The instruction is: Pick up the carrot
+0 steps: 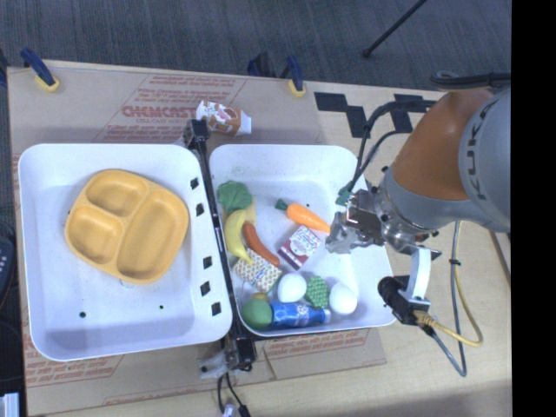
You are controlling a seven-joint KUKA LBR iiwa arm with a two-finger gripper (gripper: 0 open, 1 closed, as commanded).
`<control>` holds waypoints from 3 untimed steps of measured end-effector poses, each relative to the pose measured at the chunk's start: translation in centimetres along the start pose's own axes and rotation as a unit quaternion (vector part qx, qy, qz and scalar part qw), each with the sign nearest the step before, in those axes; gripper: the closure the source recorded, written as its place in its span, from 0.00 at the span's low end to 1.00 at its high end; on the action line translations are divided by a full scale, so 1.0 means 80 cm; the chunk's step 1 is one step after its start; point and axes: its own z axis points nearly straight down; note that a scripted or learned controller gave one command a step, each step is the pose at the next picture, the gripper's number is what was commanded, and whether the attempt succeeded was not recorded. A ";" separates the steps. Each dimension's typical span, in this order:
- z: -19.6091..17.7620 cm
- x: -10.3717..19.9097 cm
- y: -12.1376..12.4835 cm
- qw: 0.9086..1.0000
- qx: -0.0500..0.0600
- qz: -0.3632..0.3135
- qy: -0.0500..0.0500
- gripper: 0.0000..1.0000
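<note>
fingers of gripper (340, 233): masked by wrist body, state not determinable | arm (460, 159): cut off at right | blue bottle (298, 315) label: too small to be read

Beyond my desk (287, 115) lay a dark grey carpeted floor (174, 16), ribbed in fine lines. A thin black pole (408, 16) slanted across it at the upper right. The desk itself was covered in brown cardboard (165, 98) printed with red lettering, held at its far edge by blue clamps (39, 68). Black patches (347, 107) marked the cardboard's right part. The light was even and soft.
</note>
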 end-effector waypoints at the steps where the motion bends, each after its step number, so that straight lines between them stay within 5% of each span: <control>1: 0.001 -0.013 0.003 0.998 0.000 0.067 -0.001 1.00; 2: 0.032 0.004 -0.002 0.991 0.001 0.133 0.000 1.00; 3: 0.000 0.021 -0.007 0.983 0.000 0.186 -0.001 1.00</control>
